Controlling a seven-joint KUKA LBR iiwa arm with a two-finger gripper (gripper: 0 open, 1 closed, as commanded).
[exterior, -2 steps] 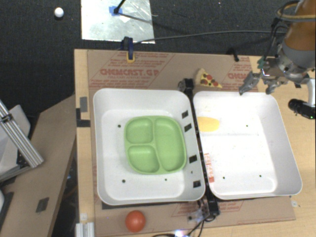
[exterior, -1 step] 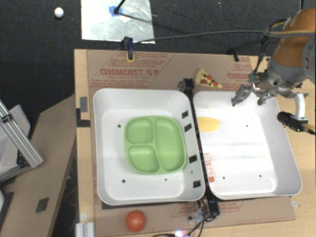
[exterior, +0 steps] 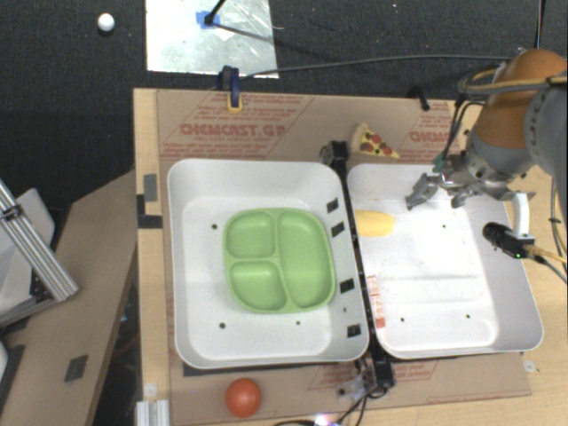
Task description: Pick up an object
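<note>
Yellow banana-like piece (exterior: 374, 224) lies in the right bin (exterior: 461, 327), hard against its left wall. End effector (exterior: 441, 187) hangs above the bin's back edge, well right of it, fingers spread, nothing between them. Risk: the near finger clips the wall on descent, or the rounded piece squirts out. Green divided tray (exterior: 278, 259) in the left bin (exterior: 191, 238); pizza-slice toy (exterior: 374, 142) and orange ball (exterior: 242, 397) out on the worktop (exterior: 169, 105).

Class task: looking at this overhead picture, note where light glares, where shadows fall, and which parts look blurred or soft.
Camera view: the foil sheet at the top glares brightly; the white bins are evenly lit, with soft shadow along their inner walls; the green divided tray shows no harsh reflections; the gripper looks slightly soft, its fingers hard to make out; the yellow object casts hardly any shadow.
</note>
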